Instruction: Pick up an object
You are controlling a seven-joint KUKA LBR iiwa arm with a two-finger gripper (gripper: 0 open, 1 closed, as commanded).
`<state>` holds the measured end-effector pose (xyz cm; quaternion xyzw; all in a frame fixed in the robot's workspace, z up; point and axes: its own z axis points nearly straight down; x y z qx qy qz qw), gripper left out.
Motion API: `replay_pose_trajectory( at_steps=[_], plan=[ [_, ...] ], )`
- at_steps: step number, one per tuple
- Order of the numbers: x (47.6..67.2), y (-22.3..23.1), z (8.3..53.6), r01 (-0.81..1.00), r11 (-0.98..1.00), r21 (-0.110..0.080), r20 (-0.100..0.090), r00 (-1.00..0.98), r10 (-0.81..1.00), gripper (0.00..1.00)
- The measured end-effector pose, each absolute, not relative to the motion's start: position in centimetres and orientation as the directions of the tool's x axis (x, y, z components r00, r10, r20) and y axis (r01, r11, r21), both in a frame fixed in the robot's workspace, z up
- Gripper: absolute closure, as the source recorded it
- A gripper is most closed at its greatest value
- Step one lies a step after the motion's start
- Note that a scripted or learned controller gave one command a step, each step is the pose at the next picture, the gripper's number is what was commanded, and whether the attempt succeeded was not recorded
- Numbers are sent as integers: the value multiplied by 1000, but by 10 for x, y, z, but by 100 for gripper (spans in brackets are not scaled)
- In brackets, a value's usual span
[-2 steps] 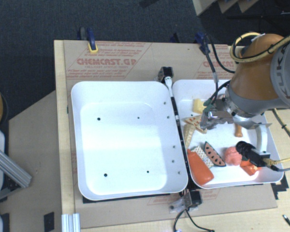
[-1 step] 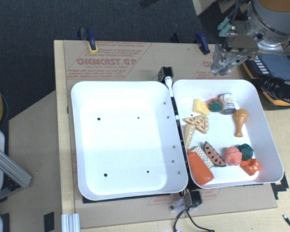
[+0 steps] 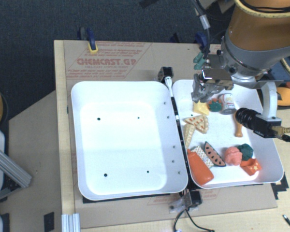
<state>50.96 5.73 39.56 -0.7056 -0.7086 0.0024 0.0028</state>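
The pale yellow wedge-shaped toy lies near the back left corner of the right-hand shallow white bin, and I use that bin as my reference for everything else. The gripper sits directly over the wedge, pointing down at it, right at or touching its top; from my view I cannot tell how far apart it stands or whether it has hold of anything. The grey arm with its orange band reaches in from the bin's back right, its bulky wrist hanging above the bin's rear half.

Just beside the wedge, toward the bin's middle, are a small teal piece and a white cylindrical can. In front of the wedge lies a tan waffle-patterned triangle. Along the bin's front are an orange carrot-like toy, a watermelon slice, a pink lumpy ball and a red-orange piece. The left-hand white bin touches this bin's left wall, both on the tabletop.
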Motion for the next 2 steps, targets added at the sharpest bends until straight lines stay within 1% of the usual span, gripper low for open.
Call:
replay_pose_trajectory(
  at_steps=[1,2],
  plan=[
    [517,-55,348,1000,-9,-5,-1,9,1000,100],
    [507,82,318,1000,14,-6,4,-14,1000,100]
  ],
)
